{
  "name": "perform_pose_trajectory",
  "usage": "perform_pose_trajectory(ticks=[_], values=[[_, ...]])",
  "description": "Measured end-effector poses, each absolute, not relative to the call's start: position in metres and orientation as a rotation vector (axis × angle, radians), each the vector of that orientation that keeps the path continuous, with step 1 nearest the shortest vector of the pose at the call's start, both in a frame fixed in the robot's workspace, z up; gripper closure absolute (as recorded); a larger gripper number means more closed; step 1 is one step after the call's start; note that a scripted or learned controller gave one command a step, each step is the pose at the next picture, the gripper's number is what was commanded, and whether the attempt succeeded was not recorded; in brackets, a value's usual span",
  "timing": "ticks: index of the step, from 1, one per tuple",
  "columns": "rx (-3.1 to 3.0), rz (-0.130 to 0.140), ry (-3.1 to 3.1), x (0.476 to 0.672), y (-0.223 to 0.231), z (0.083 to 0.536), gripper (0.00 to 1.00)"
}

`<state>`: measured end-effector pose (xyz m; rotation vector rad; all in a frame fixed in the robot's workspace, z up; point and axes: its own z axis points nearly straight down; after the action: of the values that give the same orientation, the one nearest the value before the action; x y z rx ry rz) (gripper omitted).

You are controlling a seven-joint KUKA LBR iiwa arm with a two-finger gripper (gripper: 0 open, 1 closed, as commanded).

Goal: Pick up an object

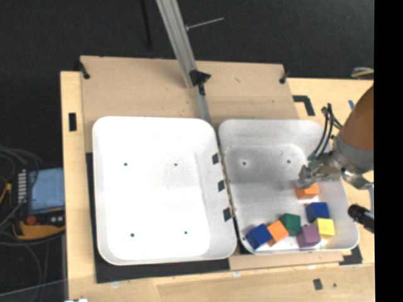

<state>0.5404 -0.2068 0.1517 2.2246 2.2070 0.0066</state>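
Gripper (pixel 308 180) low over orange block (pixel 307 192); right bin (pixel 264 137)

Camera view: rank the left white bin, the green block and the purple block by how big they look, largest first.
1. Left white bin, by far the largest.
2 and 3. Green block and purple block: they look about alike, and the orange block hides part of the green one, so I won't rank them.

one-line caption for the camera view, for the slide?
Hand over an orange block in the right bin, more coloured blocks nearby.
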Motion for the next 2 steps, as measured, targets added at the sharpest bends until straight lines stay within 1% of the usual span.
perform_pose_trajectory(ticks=[1,2], values=[[2.212,0.006,2.220,0.5416,-0.2052,0.2158,1.00],[2.215,0.003,2.226,0.5425,-0.2058,0.2200,1.00]])
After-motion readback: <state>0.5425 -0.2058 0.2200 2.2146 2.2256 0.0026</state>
